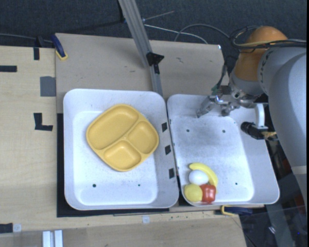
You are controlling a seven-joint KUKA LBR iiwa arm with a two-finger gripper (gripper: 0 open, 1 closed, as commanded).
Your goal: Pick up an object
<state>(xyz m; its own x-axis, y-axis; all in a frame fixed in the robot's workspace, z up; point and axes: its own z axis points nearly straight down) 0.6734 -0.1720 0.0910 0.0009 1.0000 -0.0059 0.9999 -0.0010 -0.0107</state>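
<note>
At the far end of the right bin (pixel 257 189), the gripper (pixel 216 106) hangs over the bin's upper rim, its two thin fingers splayed apart with nothing between them, so it reads as released and carrying nothing. The things to pick from sit at the opposite, near end of that same bin, well apart from the gripper: a white egg-shaped piece (pixel 198 177) with a yellow banana (pixel 210 172) curved around its upper right side, a round yellow fruit (pixel 193 193) just below, and a red piece (pixel 208 193) touching it on the right. All four are bunched together against the bin's near wall. The left bin (pixel 72 138) holds a yellow divided plate (pixel 122 137), lying flat and turned at an angle. To do this step well, the arm would need to travel along the bin toward the cluster and come down on a single item rather than the clump; the banana, on the cluster's outer edge, looks like the easiest to straddle cleanly. The red piece is small and somewhat blurred, so its exact shape is hard to tell. The fingers should stay wide on the descent and avoid the near wall, which crowds the yellow fruit and red piece.
</note>
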